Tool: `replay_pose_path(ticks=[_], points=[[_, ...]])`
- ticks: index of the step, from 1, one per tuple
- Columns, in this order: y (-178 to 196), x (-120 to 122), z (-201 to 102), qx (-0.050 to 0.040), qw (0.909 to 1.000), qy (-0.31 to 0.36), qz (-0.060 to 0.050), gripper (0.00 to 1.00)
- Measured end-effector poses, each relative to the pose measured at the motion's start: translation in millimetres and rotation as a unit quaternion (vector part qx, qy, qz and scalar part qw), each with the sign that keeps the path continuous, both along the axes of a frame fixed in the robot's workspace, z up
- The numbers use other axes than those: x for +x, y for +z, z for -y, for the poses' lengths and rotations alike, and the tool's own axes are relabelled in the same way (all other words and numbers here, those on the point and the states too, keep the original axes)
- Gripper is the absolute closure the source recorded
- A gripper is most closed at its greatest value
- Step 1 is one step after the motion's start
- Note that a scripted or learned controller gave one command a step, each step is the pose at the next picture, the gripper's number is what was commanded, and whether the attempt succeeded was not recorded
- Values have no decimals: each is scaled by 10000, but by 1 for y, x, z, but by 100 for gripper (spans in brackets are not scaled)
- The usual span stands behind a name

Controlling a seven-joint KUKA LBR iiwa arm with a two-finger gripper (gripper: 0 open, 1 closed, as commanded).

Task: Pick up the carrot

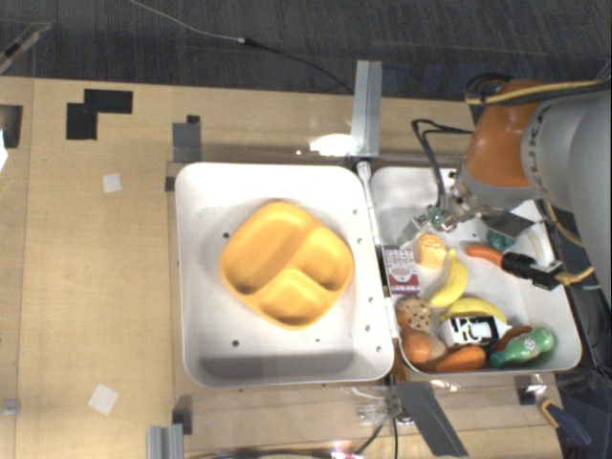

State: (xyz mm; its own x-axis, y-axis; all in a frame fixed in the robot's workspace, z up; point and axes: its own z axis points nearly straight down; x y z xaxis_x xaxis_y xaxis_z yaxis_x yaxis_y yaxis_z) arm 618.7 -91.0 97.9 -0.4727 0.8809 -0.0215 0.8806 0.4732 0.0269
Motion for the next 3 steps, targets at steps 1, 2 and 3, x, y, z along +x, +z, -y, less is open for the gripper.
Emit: replay_pose_path(ticks=[1, 2, 3], points=[[-10, -1, 6, 35, 9990, -438, -111, 0], [4, 2, 4, 34, 9992, -401, -76, 100], [66, 54, 18, 20, 9999, 8, -100, 100]])
